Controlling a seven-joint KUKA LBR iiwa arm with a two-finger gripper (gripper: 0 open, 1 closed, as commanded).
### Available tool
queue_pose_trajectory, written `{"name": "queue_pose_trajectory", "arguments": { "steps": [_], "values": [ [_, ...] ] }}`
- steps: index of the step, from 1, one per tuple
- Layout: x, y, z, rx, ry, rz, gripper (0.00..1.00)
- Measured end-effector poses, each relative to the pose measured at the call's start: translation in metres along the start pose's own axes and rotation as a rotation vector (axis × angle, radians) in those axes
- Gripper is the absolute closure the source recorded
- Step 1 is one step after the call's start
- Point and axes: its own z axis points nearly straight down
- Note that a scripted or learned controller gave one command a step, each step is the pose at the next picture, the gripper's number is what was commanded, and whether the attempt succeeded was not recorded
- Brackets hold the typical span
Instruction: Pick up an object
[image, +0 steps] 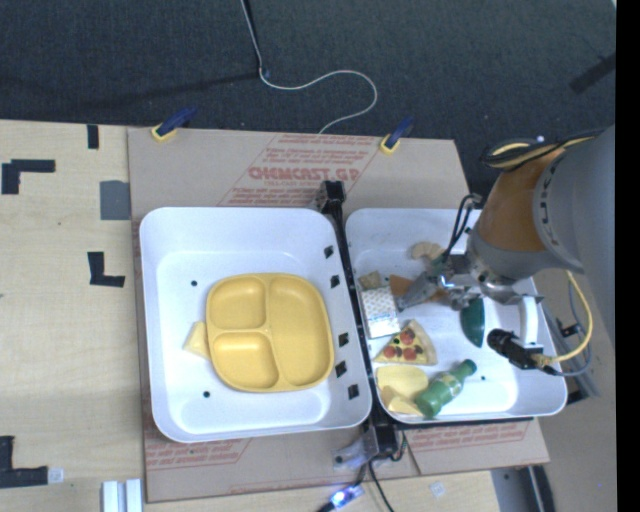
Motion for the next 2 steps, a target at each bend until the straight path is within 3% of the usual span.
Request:
{"name": "queue_pose_trajectory", "arguments": {
  "steps": [1, 2],
  "values": [
    [0.000, 0.000, -0.011, -0.002, -0.001, 0.000, 1.00],
    [0.002, 0.006, -0.054, -0.004, 0.001, 0.000, 1.00]
  ]
}}
